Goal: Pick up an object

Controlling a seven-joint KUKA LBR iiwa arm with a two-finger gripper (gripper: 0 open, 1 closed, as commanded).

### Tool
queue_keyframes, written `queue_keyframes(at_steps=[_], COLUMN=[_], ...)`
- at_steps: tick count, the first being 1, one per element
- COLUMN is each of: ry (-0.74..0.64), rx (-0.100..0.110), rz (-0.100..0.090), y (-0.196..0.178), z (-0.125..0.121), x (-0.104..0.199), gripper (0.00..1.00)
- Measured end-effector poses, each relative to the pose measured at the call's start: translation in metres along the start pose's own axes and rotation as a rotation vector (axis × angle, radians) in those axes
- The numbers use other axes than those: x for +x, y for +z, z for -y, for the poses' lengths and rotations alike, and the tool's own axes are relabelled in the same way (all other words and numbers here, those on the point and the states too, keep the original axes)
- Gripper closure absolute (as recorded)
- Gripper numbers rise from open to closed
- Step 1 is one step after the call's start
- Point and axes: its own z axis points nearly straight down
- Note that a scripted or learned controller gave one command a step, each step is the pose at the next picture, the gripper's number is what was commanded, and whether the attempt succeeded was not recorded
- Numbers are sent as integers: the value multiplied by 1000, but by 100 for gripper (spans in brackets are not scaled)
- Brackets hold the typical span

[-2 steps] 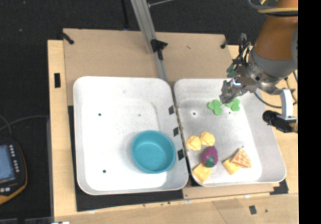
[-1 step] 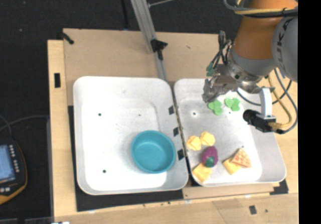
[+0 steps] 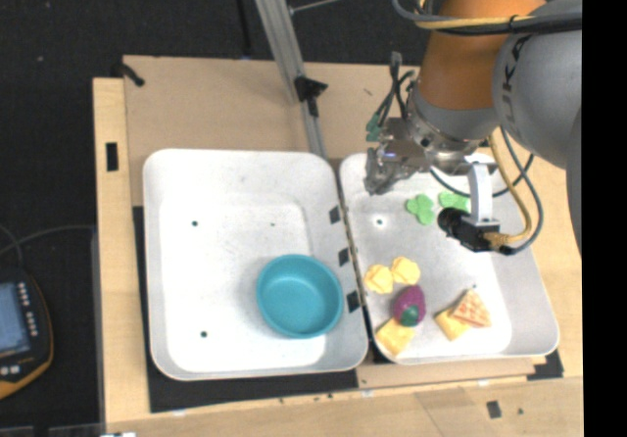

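In the right bin lie a green piece at the far end, and near it two yellow pieces, a purple one and an orange-yellow wedge.

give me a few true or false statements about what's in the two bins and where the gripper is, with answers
1. The round blue bowl sits in the left white bin. True.
2. The purple and green toy vegetable lies in the left bin. False: it lies in the right white bin, among the yellow pieces.
3. The gripper is above the far left corner of the right bin. True.
4. The orange and yellow wedge-shaped toy is inside the blue bowl. False: it lies on the right bin's floor, near its front.
5. A green toy piece lies in the right bin near the gripper. True.
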Motion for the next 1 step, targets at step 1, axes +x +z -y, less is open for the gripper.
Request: queue_keyframes(at_steps=[1], ry=[0], rx=[0], rz=[1], y=[13], z=[-9], x=[53], gripper=[100])
